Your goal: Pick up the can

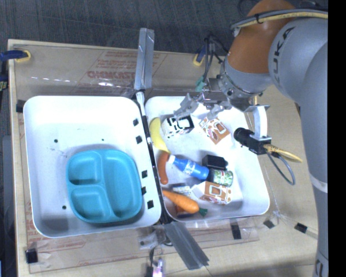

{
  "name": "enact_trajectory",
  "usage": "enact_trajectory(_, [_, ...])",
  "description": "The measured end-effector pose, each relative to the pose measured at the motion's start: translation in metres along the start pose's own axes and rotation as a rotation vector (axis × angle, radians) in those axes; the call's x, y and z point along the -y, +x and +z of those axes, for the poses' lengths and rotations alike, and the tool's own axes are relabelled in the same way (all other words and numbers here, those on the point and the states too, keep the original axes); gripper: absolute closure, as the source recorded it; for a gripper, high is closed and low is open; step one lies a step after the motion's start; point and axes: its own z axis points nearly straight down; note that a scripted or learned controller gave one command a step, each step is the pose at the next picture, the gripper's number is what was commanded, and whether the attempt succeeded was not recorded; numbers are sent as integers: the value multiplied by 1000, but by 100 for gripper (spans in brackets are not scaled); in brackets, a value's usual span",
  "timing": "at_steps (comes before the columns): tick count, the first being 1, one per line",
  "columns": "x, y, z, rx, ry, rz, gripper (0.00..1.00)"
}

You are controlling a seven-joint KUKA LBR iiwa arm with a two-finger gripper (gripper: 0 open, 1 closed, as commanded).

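Observation:
The can (221, 178) is small, green and silver, and lies on its side near the front right of the right bin (255, 180). A black block (214, 161) is just behind it and an orange-and-white carton (214, 194) just in front. My gripper (199, 108) hangs over the back of that bin, well behind the can. Its fingers (184, 106) are spread open with nothing between them. A black-and-white box (179, 124) lies under the left finger and a small orange-patterned carton (215, 130) under the right one.
The right bin also holds a banana (155, 134), a sausage (163, 168), a blue bottle (189, 167) and a carrot (181, 201). In the left bin (46, 120) sits a blue divided plate (104, 184). A metal divider (143, 62) runs between the bins.

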Motion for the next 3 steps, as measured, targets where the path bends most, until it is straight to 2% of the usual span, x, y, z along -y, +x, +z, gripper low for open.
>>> enact_trajectory(1, [-31,39,-22,1,-4,-150,0])
enact_trajectory(2, [40,7,44,1,-2,-279,0])
enact_trajectory(3, [8,-19,117,0,0,-204,0])
